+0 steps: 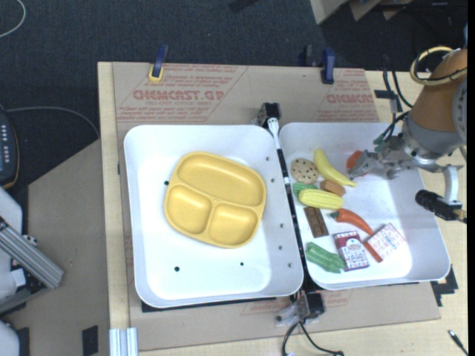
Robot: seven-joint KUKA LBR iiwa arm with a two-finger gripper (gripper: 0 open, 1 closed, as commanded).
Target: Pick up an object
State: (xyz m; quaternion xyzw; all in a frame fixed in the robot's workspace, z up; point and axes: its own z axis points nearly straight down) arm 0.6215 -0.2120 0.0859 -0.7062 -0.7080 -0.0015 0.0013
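The right bin [439, 252] holds several toy foods: a cookie [302, 170], a yellow banana [330, 169], a corn cob [320, 198], a brown chocolate bar [316, 221], an orange carrot [353, 219], a green pepper [324, 256], a red box [351, 249] and a pink-and-white packet [386, 241]. My gripper [362, 167] reaches in from the right and sits low over the bin's upper middle, just right of the banana. A small red piece [355, 157] lies right at its tip; whether it is gripped is unclear.
The left bin [148, 273] carries a yellow divided plate [215, 199]. A black ridge [286, 199] separates the two bins. The arm's grey wrist and cables [434, 147] hang over the right bin's upper right corner.
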